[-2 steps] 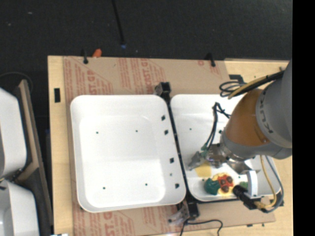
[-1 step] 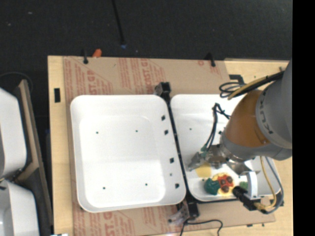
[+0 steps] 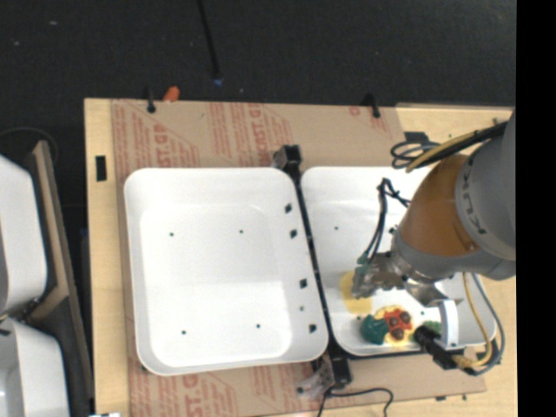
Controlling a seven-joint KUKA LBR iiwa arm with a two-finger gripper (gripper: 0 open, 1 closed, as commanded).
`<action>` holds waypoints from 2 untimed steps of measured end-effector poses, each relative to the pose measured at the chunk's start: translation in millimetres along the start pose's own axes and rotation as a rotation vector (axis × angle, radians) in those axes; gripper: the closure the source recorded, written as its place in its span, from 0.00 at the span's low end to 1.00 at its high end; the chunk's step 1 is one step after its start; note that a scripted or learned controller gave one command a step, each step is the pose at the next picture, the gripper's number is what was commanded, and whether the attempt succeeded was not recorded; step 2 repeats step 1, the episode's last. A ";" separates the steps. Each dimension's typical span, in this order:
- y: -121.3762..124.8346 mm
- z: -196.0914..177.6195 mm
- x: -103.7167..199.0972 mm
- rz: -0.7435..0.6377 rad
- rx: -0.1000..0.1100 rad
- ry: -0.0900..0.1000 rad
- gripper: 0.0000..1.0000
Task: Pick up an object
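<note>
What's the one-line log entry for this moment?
arm: over right bin | gripper: low, at yellow object | grasp: unconfirmed | nearby: green object, red object

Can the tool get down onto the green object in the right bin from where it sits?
Probably yes: the tool hangs just above the yellow piece, and the green object lies uncovered beside it.

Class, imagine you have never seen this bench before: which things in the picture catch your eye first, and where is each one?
First, the grey arm with its orange band, reaching in from the right over the right-hand shallow white bin. Beneath its gripper, in that bin's near part, lies a cluster of small bright objects: a yellow piece, a green one and a red one. The left-hand white bin is a broad pale expanse.
</note>
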State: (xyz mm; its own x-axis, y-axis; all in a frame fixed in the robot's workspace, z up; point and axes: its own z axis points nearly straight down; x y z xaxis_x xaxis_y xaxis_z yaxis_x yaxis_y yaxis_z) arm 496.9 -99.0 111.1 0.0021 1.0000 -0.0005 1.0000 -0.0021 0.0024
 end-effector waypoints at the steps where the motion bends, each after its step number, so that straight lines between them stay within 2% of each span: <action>1: -0.2 0.5 0.1 0.000 0.001 0.000 0.00; 2: -0.2 0.5 0.1 0.000 0.001 0.000 0.00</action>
